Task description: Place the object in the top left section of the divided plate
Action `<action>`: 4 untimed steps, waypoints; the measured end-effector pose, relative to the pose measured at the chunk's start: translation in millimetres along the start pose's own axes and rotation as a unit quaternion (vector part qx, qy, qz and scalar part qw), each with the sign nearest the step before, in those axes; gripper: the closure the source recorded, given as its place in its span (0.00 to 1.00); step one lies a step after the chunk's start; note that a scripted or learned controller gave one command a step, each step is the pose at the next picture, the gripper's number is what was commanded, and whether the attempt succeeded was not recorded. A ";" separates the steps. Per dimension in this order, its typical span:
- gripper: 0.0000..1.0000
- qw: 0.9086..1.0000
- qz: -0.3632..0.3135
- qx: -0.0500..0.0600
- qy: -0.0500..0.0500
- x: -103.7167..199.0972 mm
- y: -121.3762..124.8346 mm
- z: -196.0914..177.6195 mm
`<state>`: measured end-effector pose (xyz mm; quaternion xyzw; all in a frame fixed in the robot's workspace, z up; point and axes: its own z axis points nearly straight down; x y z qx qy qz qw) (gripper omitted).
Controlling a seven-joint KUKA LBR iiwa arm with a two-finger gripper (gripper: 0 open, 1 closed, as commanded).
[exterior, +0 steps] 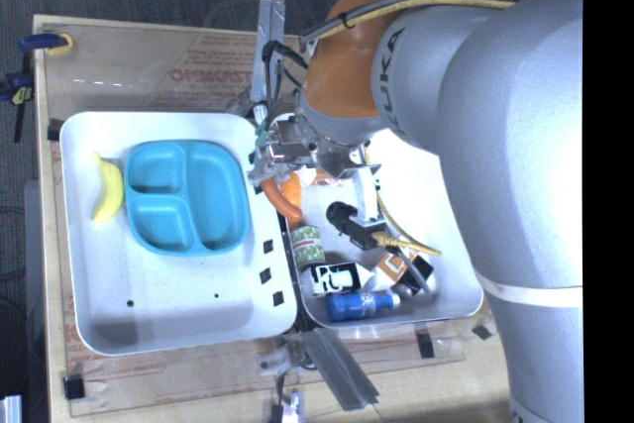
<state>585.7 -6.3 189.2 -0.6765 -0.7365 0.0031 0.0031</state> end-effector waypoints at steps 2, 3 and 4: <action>1.00 0.985 -0.175 -0.004 -0.002 41.0 -21.2 -162.3; 1.00 0.996 -0.090 -0.002 -0.001 82.4 -21.0 -108.4; 0.00 0.996 -0.089 -0.002 -0.001 82.0 -20.9 -108.5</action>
